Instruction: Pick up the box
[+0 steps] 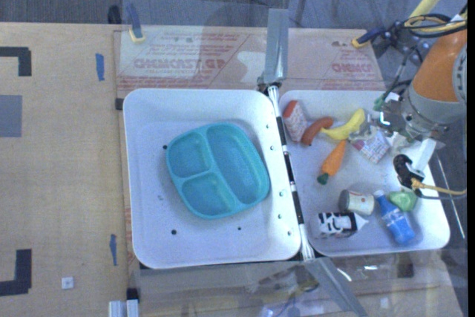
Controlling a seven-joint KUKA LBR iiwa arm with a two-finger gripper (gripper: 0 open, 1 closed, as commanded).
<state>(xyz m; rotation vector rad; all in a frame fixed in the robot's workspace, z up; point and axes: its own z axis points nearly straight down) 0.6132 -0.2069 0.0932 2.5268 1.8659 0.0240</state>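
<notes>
Here the whole move turns on one line across the right bin (439, 232): the arm (438, 82) comes in over that bin's right edge, and its gripper (390, 131) hangs low above the upper right part of the bin, right at a crumpled light packet (375, 147), while what I take for the box (295, 120), a small red and white carton, lies against the bin's upper left wall, beside the divider between the two bins. So the box sits to the camera's left of the jaws, a little toward the far side, with a red sausage-like toy (318, 129) and a yellow banana (347, 128) lying between them. The carton looks tipped on its side, its long axis running roughly front to back along the wall, though its small size makes that uncertain. Whether the jaws are released or clenched cannot be told from this slant, since the wrist body hides them. Judging from this, the jaws would need to travel left over the banana and close across the carton's short width, and the near wall leaves little room on that side. The left bin (141, 159) holds a teal divided plate (217, 169), well apart from all of this.
</notes>
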